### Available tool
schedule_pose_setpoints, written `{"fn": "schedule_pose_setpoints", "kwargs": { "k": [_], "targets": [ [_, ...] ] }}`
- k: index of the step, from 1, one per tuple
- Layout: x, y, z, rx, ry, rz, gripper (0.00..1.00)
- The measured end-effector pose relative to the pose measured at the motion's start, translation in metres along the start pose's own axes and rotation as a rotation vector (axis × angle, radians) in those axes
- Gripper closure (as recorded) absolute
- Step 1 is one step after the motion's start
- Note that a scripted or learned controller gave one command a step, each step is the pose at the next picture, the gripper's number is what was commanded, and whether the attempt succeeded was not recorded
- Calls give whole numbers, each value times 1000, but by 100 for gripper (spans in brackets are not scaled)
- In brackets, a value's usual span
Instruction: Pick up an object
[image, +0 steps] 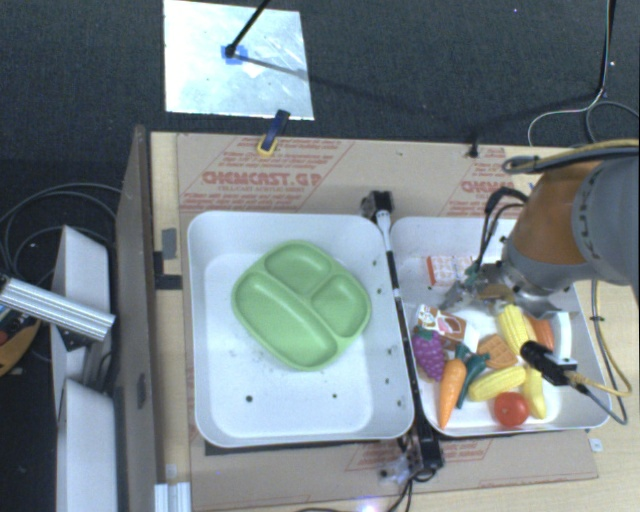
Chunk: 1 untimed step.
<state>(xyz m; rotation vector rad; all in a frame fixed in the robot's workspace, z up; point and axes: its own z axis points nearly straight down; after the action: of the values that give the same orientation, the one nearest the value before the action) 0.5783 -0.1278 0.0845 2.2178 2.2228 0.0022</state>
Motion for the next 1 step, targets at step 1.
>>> {"fn": "schedule_pose_setpoints", "kwargs": {
  "k": [1],
  "targets": [
    [-62,-18,-25,2,2,5,0]
  ]
}}
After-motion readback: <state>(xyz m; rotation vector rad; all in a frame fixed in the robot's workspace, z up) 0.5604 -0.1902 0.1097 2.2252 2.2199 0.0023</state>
